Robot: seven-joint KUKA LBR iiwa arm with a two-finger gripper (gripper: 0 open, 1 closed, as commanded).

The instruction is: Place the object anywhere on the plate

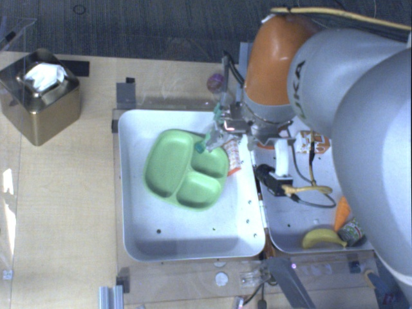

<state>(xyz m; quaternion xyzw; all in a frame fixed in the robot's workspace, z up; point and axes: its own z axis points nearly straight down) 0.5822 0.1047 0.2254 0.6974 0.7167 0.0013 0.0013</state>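
My gripper (215, 137) hangs over the green plate (183, 169); finger state indeterminate. Risk: an off-centre release drops the object into the left bin (187, 240).

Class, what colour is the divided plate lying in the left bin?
Light green, seen clearly in the camera view: the plate has three compartments and lies in the white bin.
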